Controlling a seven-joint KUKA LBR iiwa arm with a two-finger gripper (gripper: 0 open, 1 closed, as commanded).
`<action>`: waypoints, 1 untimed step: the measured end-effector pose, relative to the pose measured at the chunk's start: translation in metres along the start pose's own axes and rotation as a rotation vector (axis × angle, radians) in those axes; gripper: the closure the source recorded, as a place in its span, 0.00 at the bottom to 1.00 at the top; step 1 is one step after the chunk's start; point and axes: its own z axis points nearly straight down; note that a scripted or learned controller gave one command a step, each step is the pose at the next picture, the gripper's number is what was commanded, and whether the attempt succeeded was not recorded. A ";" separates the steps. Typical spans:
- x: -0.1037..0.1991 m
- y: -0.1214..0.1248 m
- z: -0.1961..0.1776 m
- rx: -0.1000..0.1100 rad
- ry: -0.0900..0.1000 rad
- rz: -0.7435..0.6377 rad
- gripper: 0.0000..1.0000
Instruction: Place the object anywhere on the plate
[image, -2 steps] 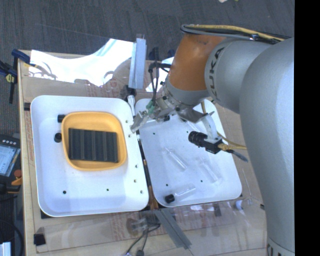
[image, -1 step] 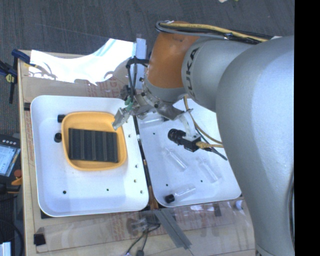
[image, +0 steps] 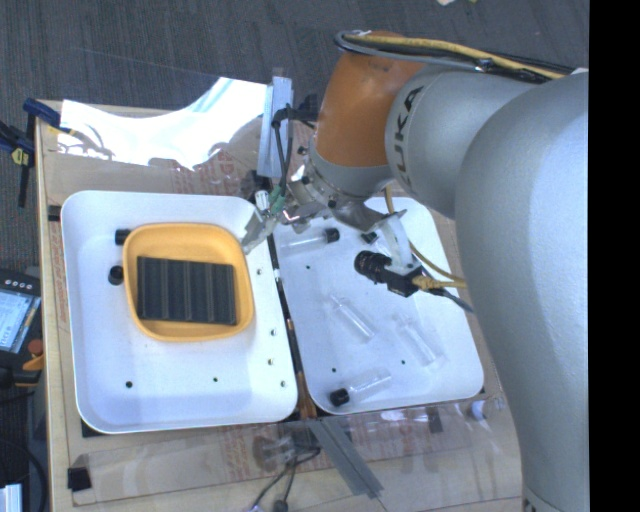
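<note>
Above the bins' dividing edge, the gripper (image: 268, 212) hangs, finger state indeterminable. Clear tubes (image: 352, 318) lie in the right bin (image: 455, 370); the yellow plate (image: 188, 282) is in the left. Risk: transparent, rolling tubes may slip.

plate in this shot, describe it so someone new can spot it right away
Two white bins sit side by side; look in the left bin. The plate lies in its upper half: a yellow, rounded-square dish with a dark ribbed centre. It is the only coloured item there, unlike the clear tubes in the right bin.
</note>
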 end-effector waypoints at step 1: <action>-0.019 -0.009 -0.008 0.000 0.000 0.025 0.00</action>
